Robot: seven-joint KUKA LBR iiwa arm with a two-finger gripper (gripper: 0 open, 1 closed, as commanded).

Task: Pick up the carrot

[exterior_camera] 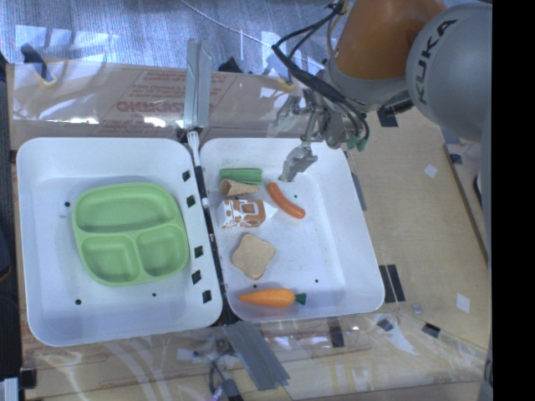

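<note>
Grey and orange, the arm comes in from the upper right, the letters "KUKA" readable on its grey casing. Below it the desk of pale wood carries two shallow white bins side by side. In the left bin lies a green compartment tray with one long section and two smaller ones. The right bin holds the food items. The hand hangs over the upper part of this bin, near its back wall, with cables trailing from the wrist; how far its fingers are parted cannot be told from this angle, and nothing is seen between them. It sits just above and right of a green vegetable piece and just above a red-orange sausage, without clearly touching either. A small printed carton, brown and white, lies beside the sausage; its writing is too small to read. A slice of bread lies below it. The carrot, orange with a green top pointing right, lies flat near the front wall of the right bin, well apart from the hand.
</note>
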